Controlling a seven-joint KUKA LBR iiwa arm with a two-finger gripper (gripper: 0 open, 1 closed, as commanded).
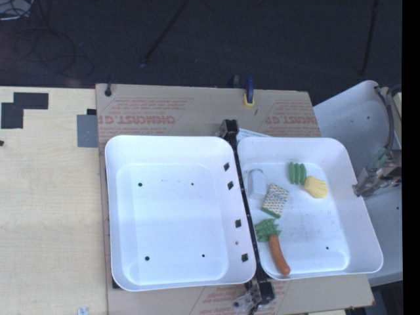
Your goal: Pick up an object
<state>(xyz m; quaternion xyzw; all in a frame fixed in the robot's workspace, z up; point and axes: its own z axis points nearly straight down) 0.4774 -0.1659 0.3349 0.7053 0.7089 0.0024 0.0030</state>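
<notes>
The right white bin [357, 241] holds several small things. A green pea pod [296, 172] lies beside a yellow corn piece [316, 188] toward the back. A checkered tan block [275, 199] sits near the middle. An orange carrot with a green top [275, 248] lies at the front left. A faint clear object [254, 179] rests by the bin's left wall. My gripper [375, 181] hangs outside the right bin's right rim, away from all of these things and with nothing seen in it.
The left white bin [118, 176] sits next to the right one on a cardboard sheet [170, 113]. A row of black clips [237, 223] joins the bins. The grey robot base [357, 110] stands at the right.
</notes>
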